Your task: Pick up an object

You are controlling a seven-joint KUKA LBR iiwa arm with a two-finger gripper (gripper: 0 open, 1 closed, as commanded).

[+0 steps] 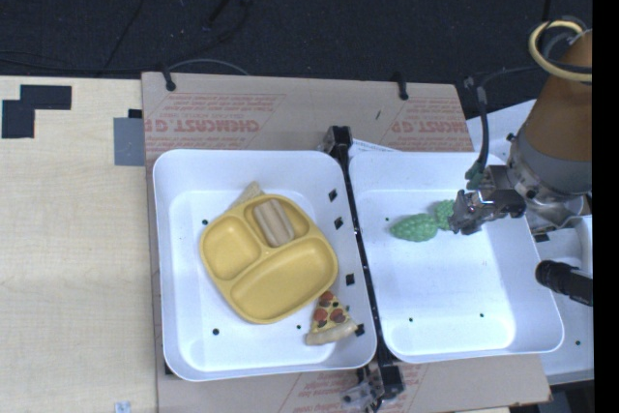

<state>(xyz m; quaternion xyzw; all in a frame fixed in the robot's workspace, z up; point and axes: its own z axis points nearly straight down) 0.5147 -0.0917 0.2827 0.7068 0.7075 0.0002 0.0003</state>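
A bumpy green toy vegetable (pixel 418 227) lies in the right white bin (pixel 455 314), toward its upper left. My gripper (pixel 467 212) is at the vegetable's right end, touching or nearly touching it. The arm's grey and orange wrist (pixel 563 126) reaches in from the right, above that bin's right side.
The left white bin (pixel 184 305) holds a yellow divided plate (pixel 276 280) with a tan hot dog bun (pixel 275 222) in one compartment. A pizza slice toy (pixel 330 320) lies by the plate's lower right. A beige piece (pixel 252 192) pokes out behind the plate. A black divider (pixel 353 247) separates the bins.
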